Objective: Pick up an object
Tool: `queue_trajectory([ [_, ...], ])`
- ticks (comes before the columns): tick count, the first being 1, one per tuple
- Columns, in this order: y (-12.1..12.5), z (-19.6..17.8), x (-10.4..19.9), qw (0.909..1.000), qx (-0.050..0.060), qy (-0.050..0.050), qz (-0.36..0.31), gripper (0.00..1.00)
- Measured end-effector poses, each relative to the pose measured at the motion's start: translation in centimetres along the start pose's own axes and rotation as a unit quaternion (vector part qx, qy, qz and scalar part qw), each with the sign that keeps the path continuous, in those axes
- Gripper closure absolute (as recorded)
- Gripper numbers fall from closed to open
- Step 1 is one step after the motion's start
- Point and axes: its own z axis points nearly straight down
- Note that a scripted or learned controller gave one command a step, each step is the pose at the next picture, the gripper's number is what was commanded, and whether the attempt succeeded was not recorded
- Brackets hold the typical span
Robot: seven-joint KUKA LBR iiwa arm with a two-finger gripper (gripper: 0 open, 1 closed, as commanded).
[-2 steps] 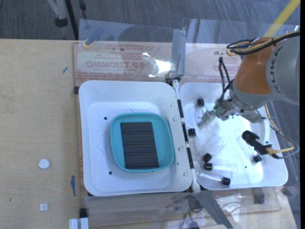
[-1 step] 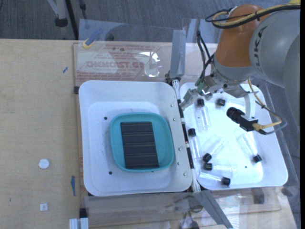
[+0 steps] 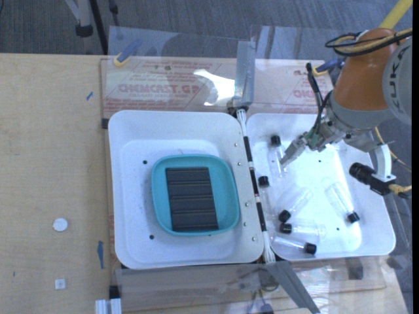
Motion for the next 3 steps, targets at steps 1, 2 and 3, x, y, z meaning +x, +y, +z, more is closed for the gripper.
queue_trajectory([
  [1, 1.48, 6.54, -0.88, 0.9997, 0.0, 0.0, -0.024, 0.0],
  [2, 1.49, 6.52, -0.89, 0.9997, -0.001, 0.0, -0.024, 0.0],
  [3, 1.49, 6.52, -0.89, 0.9997, -0.001, 0.0, -0.024, 0.0],
])
